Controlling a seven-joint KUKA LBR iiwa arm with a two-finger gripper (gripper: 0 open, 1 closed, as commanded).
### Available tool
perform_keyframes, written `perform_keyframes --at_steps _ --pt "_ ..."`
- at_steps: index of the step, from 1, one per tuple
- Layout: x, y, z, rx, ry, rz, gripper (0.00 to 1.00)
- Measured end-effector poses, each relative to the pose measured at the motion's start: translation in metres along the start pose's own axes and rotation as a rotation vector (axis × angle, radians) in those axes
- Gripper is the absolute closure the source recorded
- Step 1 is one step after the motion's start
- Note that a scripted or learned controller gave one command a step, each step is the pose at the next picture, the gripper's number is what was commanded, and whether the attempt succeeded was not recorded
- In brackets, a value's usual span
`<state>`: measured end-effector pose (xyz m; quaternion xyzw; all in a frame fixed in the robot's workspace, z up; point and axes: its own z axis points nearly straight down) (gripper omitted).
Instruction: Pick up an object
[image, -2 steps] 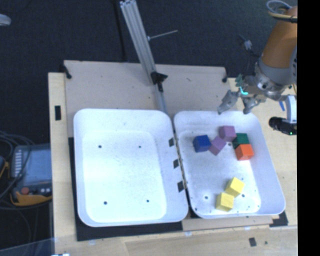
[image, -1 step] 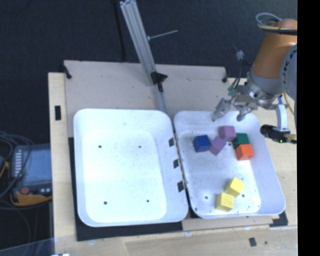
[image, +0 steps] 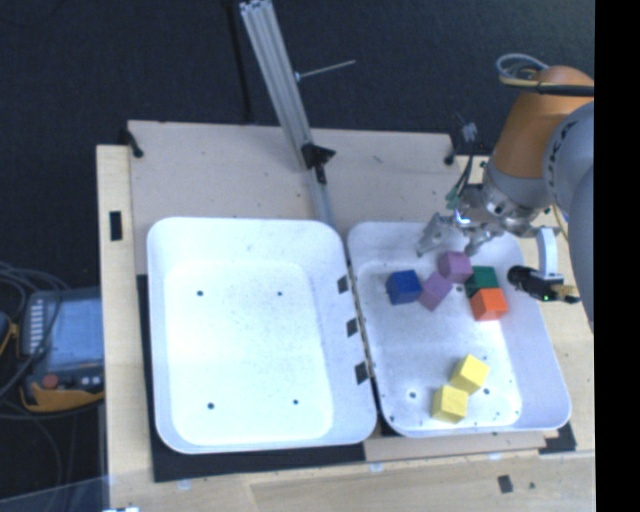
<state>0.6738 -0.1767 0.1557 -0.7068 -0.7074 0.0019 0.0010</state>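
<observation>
The right bin (image: 530, 385) holds several small blocks. A blue cube (image: 403, 287) lies near its left wall. Two purple blocks (image: 455, 265) (image: 436, 291) touch each other in the upper middle. Beside them to the right are a green block (image: 484, 278) and an orange block (image: 489, 302). Two yellow blocks (image: 471, 373) (image: 451, 402) sit near the front. My gripper (image: 457, 237) hangs at the bin's far edge, just behind the upper purple block. Its fingers are spread open and hold nothing.
The left bin (image: 245, 330) stands next to the right one, with a black divider strip between them. A slanted metal pole (image: 285, 100) rises behind the bins. A control pendant (image: 65, 345) lies off the bench at the left.
</observation>
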Motion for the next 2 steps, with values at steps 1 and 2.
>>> perform_keyframes --at_steps 1,2 --pt "-0.002 0.005 0.027 -0.021 -0.005 -0.001 0.0" --pt "-0.004 0.006 0.016 -0.025 -0.009 -0.002 1.0"
